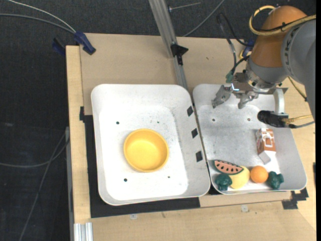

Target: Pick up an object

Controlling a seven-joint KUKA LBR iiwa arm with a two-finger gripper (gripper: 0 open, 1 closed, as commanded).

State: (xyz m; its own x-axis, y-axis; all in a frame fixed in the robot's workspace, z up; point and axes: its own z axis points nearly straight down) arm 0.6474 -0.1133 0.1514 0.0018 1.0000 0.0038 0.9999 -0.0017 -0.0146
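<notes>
The gripper (231,97) hangs over the far end of the right bin (225,129), its two fingers spread apart with nothing between them.

Nearest the camera, along that bin's front edge, sits a cluster of toy food: a green piece (223,181) touching a watermelon slice (228,166), a yellow fruit (242,177) against both, then an orange (259,174) and another green piece (275,179) at the corner. A little further in, by the right wall, lies a small brown-and-white packet (266,141), apart from the rest. In the left bin (135,99) a yellow bowl (145,149) sits alone near the middle.

The arm (273,44) looks to be at the approach stage: the open fingers are well apart from every object, above bare bin floor. Next it would need to travel toward the front of the bin, or across to the packet, centre over one item and descend. The packet, standing clear, seems the easier target; the crowded fruit could be nudged aside or pinched two at once.
</notes>
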